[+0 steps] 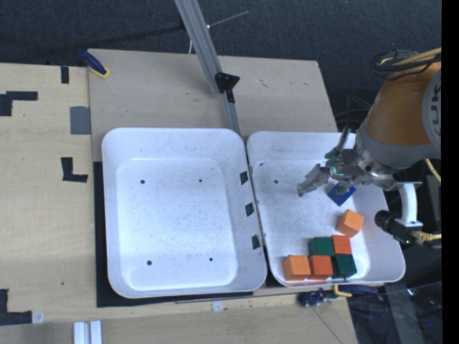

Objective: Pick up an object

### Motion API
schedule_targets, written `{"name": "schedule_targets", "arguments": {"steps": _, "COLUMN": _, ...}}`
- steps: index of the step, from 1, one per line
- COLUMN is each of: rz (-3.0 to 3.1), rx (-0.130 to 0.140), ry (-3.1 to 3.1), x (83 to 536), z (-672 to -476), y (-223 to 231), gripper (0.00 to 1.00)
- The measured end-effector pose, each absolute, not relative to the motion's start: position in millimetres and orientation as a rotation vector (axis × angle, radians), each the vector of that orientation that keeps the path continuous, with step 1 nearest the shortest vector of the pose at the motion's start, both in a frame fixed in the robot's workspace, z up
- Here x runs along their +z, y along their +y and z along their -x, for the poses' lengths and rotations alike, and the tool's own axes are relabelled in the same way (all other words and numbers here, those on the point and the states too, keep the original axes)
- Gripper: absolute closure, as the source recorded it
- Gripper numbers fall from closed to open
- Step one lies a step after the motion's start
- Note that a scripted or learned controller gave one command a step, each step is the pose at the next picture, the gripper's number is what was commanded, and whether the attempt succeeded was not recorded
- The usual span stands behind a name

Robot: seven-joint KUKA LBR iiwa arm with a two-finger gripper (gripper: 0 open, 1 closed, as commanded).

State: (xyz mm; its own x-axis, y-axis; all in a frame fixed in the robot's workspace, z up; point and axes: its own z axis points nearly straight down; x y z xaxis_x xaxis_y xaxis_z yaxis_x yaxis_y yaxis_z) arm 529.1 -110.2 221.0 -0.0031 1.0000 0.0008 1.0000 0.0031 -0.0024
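Right bin [287, 149]: blue block [343, 193] seemingly just beside jaws [310, 185].

Light plywood bench top [165, 84] with black tape marks [68, 169] at left. Dark carpet floor [287, 13] beyond far edge. Slanted grey metal pole [201, 38] crossing bench. Black mat [100, 264] under bins. Even, dim light.

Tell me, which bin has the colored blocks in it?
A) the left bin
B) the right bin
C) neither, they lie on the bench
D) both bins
B: the orange blocks and green blocks sit clustered along the near edge of the right bin, with one more orange block and a blue block by the arm's end.
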Motion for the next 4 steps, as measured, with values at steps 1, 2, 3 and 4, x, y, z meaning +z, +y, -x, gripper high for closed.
{"name": "schedule_targets", "arguments": {"steps": 1, "rz": 2.217, "rx": 0.001, "ry": -2.223, "x": 221.1, "z": -529.1, "y": -110.4, "gripper": 0.00}}
{"name": "schedule_targets", "arguments": {"steps": 2, "rz": 2.217, "rx": 0.009, "ry": -2.218, "x": 159.2, "z": -527.3, "y": -117.1, "gripper": 0.00}}
{"name": "schedule_targets", "arguments": {"steps": 3, "rz": 2.216, "rx": 0.008, "ry": -2.219, "x": 114.3, "z": -530.1, "y": -117.1, "gripper": 0.00}}
{"name": "schedule_targets", "arguments": {"steps": 4, "rz": 2.218, "rx": 0.005, "ry": -2.221, "x": 90.3, "z": -529.2, "y": -116.8, "gripper": 0.00}}
